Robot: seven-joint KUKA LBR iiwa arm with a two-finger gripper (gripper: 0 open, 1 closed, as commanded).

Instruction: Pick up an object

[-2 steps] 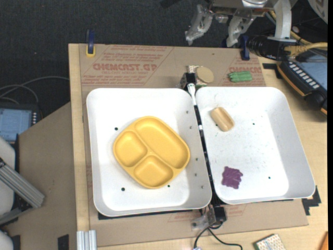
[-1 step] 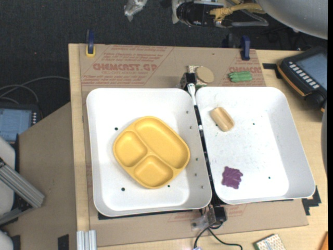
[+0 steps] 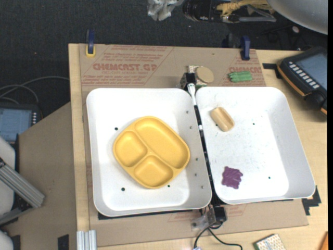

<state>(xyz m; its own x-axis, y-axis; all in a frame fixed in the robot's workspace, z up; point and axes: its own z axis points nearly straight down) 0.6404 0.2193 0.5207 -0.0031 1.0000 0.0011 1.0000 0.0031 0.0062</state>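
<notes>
Left shallow white plastic bin (image 3: 99, 155): contains yellow three-compartment plastic tray (image 3: 151, 151), lying flat near centre. Right shallow white plastic bin (image 3: 291, 139): contains tan cylindrical block (image 3: 222, 119) near upper left corner and small purple flat piece (image 3: 232, 177) toward lower edge, well apart. Green object (image 3: 240, 77) on counter (image 3: 130, 66) beyond right bin. Gripper (image 3: 162, 4) at top edge, high above bins, touching nothing. State of fingers: cannot tell, blurred.
</notes>
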